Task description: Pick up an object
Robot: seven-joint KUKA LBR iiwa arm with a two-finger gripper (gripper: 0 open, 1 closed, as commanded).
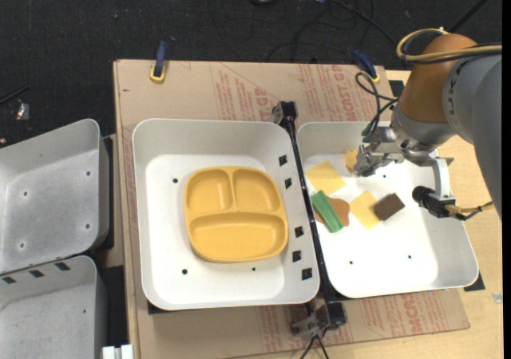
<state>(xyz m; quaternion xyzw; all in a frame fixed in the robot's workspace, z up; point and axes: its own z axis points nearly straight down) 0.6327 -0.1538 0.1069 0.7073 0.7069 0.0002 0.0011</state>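
In the right bin (pixel 447 266), just left of and below the pincer (pixel 369 159), lies a pale yellow square piece (pixel 325 176); whether the pincer is apart or together I cannot tell. Farther below it sit a green strip (pixel 326 210), an orange-brown round piece (pixel 340 209), a second yellow block (pixel 365 208) and a dark brown block (pixel 389 206) — clustered close. Well left of the pincer, the left bin (pixel 152 190) holds a yellow divided plate (pixel 236 214).

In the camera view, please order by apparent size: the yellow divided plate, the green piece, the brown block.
1. yellow divided plate, clearly largest
2. green piece
3. brown block
The last two look nearly alike, so their order is unsure.
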